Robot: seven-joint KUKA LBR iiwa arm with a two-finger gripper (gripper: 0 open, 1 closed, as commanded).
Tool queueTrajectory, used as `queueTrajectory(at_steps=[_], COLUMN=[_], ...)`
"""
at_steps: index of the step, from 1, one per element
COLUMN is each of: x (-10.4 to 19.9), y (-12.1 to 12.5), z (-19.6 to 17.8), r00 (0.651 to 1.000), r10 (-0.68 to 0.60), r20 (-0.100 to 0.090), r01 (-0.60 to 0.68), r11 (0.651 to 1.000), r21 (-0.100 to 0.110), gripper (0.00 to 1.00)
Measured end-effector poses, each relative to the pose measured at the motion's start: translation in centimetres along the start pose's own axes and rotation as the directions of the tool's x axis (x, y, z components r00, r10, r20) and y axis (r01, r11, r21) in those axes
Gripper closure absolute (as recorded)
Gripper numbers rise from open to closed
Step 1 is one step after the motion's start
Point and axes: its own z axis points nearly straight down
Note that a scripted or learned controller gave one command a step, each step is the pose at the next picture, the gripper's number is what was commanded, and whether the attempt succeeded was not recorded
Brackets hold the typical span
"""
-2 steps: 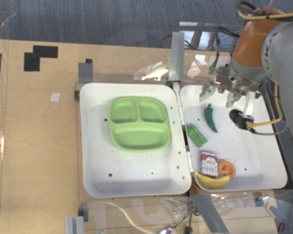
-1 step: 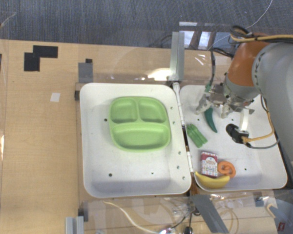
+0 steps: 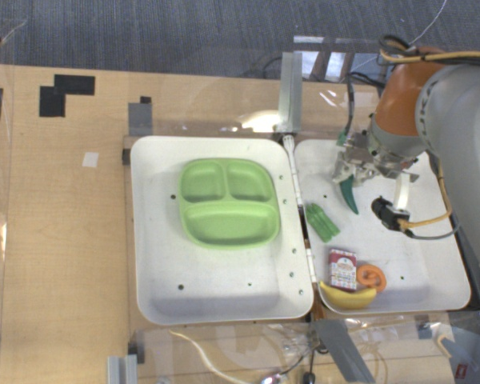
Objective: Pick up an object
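Note:
My gripper hangs over the back of the right bin, under the arm's orange band. A dark green pointed piece, like a small pepper, sticks down from between its fingers, and the gripper is shut on it. A light green ridged piece lies by the bin's left wall. At the front of the bin sit a red box, an orange ring and a yellow banana.
The left bin holds a light green divided plate. A metal divider runs between the bins. A black plug with a yellow cable dangles from the arm just right of the gripper.

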Motion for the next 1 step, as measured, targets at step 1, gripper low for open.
queueTrajectory(at_steps=[1], x=[8.72], y=[0.77], z=[-8.37], r00=[1.000], r10=[-0.028], r20=[0.002], r01=[0.028], r11=[1.000], r21=[0.013], gripper=[1.00])
